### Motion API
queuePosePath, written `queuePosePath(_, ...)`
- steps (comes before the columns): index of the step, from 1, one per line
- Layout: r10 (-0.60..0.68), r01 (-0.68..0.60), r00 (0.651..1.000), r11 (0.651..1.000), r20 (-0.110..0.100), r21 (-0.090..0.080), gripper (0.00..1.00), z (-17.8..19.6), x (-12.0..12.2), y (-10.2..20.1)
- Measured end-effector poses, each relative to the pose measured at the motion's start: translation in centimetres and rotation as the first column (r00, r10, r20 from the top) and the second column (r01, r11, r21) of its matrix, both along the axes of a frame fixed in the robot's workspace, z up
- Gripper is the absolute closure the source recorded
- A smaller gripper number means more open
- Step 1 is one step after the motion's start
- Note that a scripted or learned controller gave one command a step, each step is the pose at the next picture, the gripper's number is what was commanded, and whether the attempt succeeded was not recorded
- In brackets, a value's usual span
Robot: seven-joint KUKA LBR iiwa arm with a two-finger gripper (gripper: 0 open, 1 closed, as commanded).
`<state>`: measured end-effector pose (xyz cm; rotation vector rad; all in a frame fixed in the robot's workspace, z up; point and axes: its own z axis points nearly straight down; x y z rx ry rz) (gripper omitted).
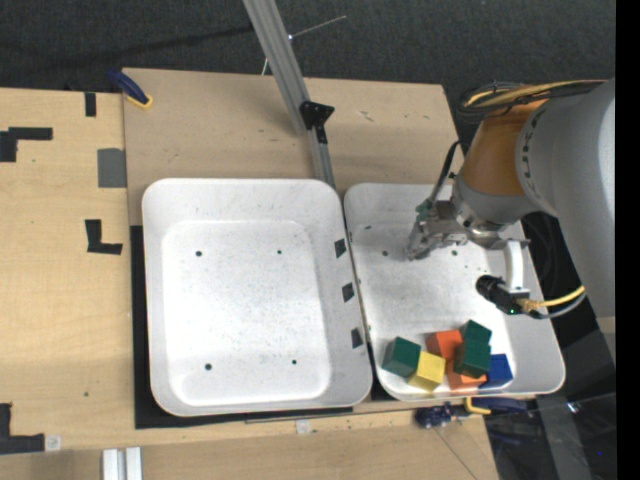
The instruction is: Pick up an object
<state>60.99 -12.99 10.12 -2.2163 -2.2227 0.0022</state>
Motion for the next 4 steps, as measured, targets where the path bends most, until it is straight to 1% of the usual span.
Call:
queuePosePath(1,-0.001,0.001,1.000,1.000,0.008,-0.002,1.00,6.3,0.1,0.2)
queuePosePath(2,-0.001,0.001,1.000,1.000,0.009,-0.002,1.00,12.6,0.4,-0.1)
queuePosePath(3,-0.002,0.002,1.000,1.000,0.004,-0.001,1.00,14.6,0.5,-0.1)
queuePosePath(4,0.003,-0.003,1.000,1.000,0.000,0.000,1.00,13.2,-0.4,5.4)
